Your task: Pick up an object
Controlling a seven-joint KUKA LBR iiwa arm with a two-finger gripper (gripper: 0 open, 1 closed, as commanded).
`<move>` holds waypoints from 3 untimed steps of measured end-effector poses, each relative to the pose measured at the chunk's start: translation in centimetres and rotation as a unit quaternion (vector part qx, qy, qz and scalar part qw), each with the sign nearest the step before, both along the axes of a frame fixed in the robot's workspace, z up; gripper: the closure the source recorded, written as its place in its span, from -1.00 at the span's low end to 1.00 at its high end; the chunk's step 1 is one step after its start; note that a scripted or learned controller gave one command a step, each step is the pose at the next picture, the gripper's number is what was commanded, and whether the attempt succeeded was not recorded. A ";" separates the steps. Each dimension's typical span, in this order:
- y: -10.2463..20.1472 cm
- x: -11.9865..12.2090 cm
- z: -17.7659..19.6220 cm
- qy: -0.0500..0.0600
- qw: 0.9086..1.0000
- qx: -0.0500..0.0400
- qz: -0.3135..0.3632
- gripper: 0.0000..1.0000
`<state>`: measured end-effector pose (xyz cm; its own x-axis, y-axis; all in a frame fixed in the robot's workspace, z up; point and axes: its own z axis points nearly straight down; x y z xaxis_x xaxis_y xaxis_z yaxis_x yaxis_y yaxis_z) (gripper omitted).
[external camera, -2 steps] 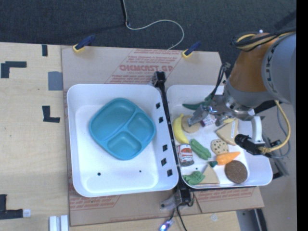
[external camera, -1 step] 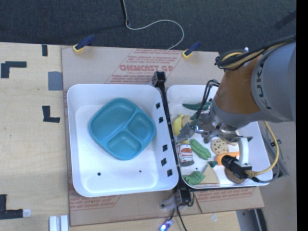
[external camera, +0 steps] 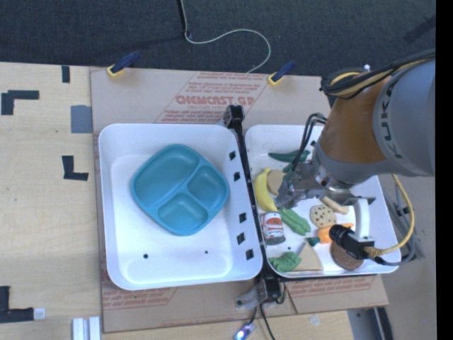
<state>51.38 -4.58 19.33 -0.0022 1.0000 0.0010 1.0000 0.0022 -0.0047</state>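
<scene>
Camera view: arm [external camera: 382, 129] comes in from the right and sits low over the right bin [external camera: 388, 211]. Gripper [external camera: 290, 193] is down among the clutter near that bin's left-centre. Can't tell whether the jaws are apart or together; the wrist body blocks the tips and the rest is blur. Nothing visibly between them, so I'm not calling a grasp.

Candidates in the right bin, all small toy food by the look of it:
- banana [external camera: 263, 188], against the left wall, just beside the gripper
- small can [external camera: 273, 227], red label, just below the banana, near the divider
- green pod-shaped piece [external camera: 296, 222], right under the gripper, closest target
- green leafy piece [external camera: 287, 262] at the front edge, next to a tan wedge [external camera: 309, 259]
- cookie [external camera: 322, 214] and an orange piece [external camera: 327, 234], further right

Left bin [external camera: 113, 190] holds a blue divided plate [external camera: 181, 188], well apart from the gripper. Wide and shallow, poor fit for two fingers.

Handling, my read: everything here is likely light hollow plastic, stiff, smooth, so slippery rather than fragile. The green pod looks like the pick: narrow, take it across the short width at mid-length. Banana is similar, but the wall beside it leaves little finger room. Can would roll if lying down; hard to tell its pose here. Items are packed close, so expect neighbours to get nudged.
</scene>
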 end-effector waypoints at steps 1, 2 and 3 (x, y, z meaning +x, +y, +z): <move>8.0 3.0 -1.0 -0.002 1.000 0.001 0.004 1.00; 9.2 -1.5 8.4 -0.003 1.000 0.000 0.001 1.00; 8.4 -3.1 18.2 -0.006 1.000 0.000 0.000 1.00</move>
